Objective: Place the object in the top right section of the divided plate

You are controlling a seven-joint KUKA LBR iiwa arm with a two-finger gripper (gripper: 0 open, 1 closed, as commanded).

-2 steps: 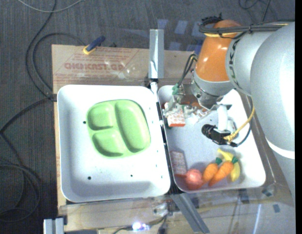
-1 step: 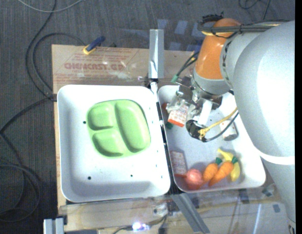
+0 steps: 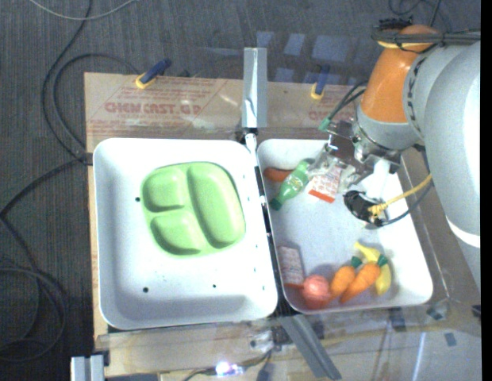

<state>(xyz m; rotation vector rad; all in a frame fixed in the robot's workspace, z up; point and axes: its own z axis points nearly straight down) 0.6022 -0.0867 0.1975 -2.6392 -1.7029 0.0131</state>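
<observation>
Faintly, red mirrored lettering (image 3: 152, 107) behind bins (image 3: 111, 292)

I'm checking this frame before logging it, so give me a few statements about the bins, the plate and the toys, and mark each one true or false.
1. The green divided plate lies in the left bin. True.
2. The plate already holds a toy carrot. False: its sections hold nothing; two carrots lie in the right bin.
3. The gripper is over the right bin's far end, near a green bottle. True.
4. The green bottle stands upright. False: it lies on its side.
5. A red round toy lies beside the carrots. True.
</observation>
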